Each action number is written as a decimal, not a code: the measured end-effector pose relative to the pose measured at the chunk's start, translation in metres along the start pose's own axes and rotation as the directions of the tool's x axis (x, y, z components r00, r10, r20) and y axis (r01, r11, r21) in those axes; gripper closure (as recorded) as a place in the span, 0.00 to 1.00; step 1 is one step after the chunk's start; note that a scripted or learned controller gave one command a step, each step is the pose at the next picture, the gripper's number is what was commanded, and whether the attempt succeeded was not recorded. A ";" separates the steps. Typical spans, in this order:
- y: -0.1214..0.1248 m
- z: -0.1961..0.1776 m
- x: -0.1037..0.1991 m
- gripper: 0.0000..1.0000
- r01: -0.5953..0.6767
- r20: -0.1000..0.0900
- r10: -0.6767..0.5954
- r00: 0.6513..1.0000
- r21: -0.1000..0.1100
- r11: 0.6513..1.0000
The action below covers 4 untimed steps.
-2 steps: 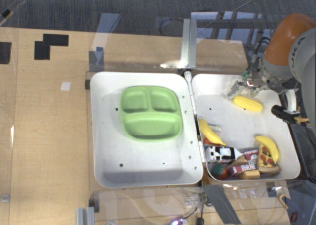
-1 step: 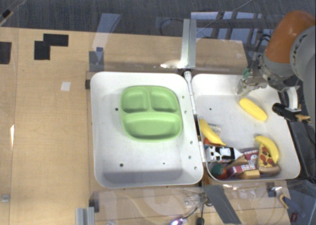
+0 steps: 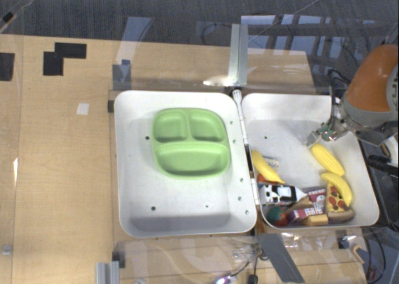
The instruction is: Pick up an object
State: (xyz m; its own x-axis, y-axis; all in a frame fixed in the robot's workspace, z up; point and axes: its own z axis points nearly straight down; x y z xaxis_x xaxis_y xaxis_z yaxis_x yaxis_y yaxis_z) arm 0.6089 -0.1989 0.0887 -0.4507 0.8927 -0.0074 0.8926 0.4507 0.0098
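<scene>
Above the corn cob (image 3: 327, 158), the fingers (image 3: 325, 130) blur; their state is unclear.

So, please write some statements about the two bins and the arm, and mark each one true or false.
1. The green divided plate lies in the left bin. True.
2. The end effector hangs above the left bin. False: it is over the right bin, near the corn cob.
3. A banana lies in the right bin. True.
4. The green plate holds toy food. False: its compartments are bare.
</scene>
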 end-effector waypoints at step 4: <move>-0.008 -0.012 0.002 1.00 -0.049 -0.005 0.049 0.999 0.003 0.999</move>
State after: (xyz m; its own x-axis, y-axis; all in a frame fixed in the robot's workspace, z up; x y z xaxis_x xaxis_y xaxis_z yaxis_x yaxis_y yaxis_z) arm 0.6009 -0.2011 0.1007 -0.4067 0.9135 -0.0019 0.9135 0.4067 0.0067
